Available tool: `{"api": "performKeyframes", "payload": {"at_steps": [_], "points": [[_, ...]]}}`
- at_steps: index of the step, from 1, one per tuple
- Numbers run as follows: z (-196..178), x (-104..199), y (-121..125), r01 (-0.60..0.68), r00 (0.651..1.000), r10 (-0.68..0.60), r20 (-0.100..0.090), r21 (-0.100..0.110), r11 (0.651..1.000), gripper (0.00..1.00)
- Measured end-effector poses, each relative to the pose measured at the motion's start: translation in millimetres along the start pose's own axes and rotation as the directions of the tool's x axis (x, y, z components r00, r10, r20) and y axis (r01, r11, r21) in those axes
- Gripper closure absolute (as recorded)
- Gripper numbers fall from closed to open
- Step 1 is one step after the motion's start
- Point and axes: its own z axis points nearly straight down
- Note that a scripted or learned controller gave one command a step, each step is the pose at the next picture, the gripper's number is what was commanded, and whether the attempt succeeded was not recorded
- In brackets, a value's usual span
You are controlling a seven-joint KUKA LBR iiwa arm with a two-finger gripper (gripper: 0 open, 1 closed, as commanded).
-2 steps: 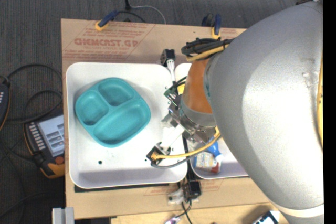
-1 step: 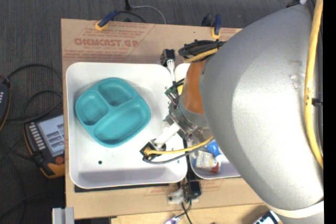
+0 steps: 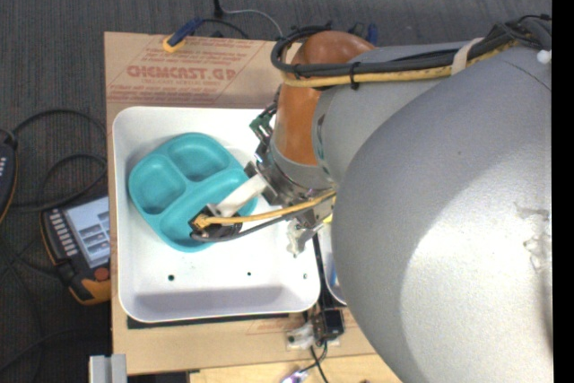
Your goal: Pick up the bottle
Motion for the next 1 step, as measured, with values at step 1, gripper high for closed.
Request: {"api": "performKeyframes", "payload": {"at_steps": [1], "points": [[126.3,0.7,-11.5,0.280,0.960,-0.280,0.001,0.001,0.960,0.00]]}}
